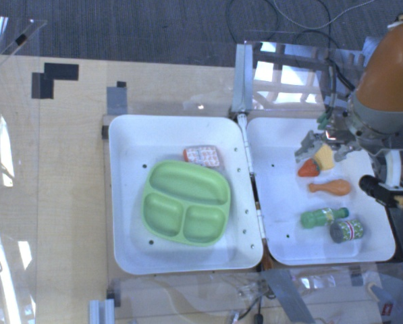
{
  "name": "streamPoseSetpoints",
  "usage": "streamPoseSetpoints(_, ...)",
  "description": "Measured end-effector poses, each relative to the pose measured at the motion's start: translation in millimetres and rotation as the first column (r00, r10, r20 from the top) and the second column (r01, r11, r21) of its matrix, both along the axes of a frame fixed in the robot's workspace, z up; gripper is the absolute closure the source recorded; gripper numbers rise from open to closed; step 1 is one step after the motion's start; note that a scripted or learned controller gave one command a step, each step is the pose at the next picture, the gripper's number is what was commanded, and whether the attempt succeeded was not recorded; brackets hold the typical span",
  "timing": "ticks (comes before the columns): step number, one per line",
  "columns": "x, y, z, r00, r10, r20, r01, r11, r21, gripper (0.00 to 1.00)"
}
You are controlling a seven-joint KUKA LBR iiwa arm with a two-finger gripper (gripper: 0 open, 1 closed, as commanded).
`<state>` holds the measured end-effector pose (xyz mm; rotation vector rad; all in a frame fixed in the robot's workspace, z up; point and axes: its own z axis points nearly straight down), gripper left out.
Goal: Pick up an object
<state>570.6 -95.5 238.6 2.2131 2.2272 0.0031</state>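
While the arm reaches in from the right over the right bin [282, 245], its claw [325, 145] sits low at the bin's upper part, right on top of a yellow block [325, 158]. Can't tell how far the claw is spread or whether it has anything; the wrist hardware hides that. The yellow block looks touching or just under it, so my guess is that's the target, grasp not confirmed.

Other candidates, all loose in the right bin:
- red piece [308, 169] touching the yellow block's lower left
- orange drumstick-shaped toy [331, 187] just below
- green bottle [323, 217] lying on its side, further down
- small can [347, 230] just beside the bottle

Left bin [120, 181] holds a green divided tray [186, 203] and a small patterned packet [202, 155] at the tray's top edge, well apart from the arm.

Pose: orange band high at the right edge, wrist pointing steeply down onto the cluster. The bins sit side by side on the surface. The tight red/yellow cluster risks a double contact.
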Motion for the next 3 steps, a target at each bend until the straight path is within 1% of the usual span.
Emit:
streamPoseSetpoints(1, 63, -38, -47, 0.993, -0.119, 0.002, 0.119, 0.993, -0.001, 0.0)
streamPoseSetpoints(2, 60, -83, -151, 0.997, -0.082, 0.005, 0.082, 0.997, -0.001, 0.0)
streamPoseSetpoints(3, 17, -78, -150, 1.0, 0.011, 0.007, -0.011, 1.0, -0.001, 0.0)
